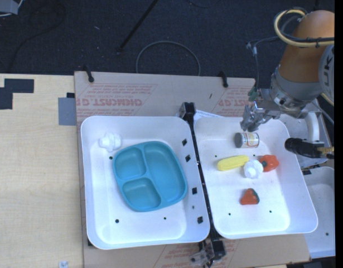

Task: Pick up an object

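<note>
I am viewing two white bins sitting side by side on the table (32,172), on a cardboard sheet (160,94).

Left bin (98,222): I am counting two items. One blue divided plate (149,175) with three compartments is lying flat near the middle. One small white object (109,142) is sitting just beside the plate's upper-left corner; I cannot tell what it is.

Right bin (283,216): I am counting five items.
- One small can (247,140) is lying on its side near the bin's upper edge.
- One yellow corn cob (232,162) is lying below the can, apart from it.
- One small white object (252,170) is touching the cob's right end.
- One orange-red toy vegetable (268,162) is touching the white object on its right.
- One red strawberry-like toy (249,196) is sitting alone, nearer the bin's middle.

The arm is reaching in from the right. The end effector (251,125) is hanging just above the can, at the upper edge of the right bin. I cannot tell whether it is released or clenched; the view is too small and dark there. I am seeing nothing gripped by it; the can is resting on the bin floor.
</note>
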You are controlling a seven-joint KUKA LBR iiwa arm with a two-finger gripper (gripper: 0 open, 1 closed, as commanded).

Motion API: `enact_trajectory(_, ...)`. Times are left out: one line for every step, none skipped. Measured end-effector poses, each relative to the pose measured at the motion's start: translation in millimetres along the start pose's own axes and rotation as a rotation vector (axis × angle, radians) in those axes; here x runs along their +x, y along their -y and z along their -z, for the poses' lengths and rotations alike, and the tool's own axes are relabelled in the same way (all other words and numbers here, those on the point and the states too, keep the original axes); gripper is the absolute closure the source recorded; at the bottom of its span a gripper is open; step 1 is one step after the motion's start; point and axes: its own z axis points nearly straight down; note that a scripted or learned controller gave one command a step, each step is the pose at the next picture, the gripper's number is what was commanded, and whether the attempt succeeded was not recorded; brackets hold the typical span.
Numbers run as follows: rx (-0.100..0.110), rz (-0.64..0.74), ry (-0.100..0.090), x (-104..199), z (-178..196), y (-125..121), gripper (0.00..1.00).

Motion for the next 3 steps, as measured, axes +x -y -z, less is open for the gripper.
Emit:
enact_trajectory(0.003,0.0,0.0,54,-14,20,1.0)
enact_trajectory(0.003,-0.001,0.0,97,-23,25,1.0)
enact_trajectory(0.004,0.0,0.001,146,-35,36,1.0)
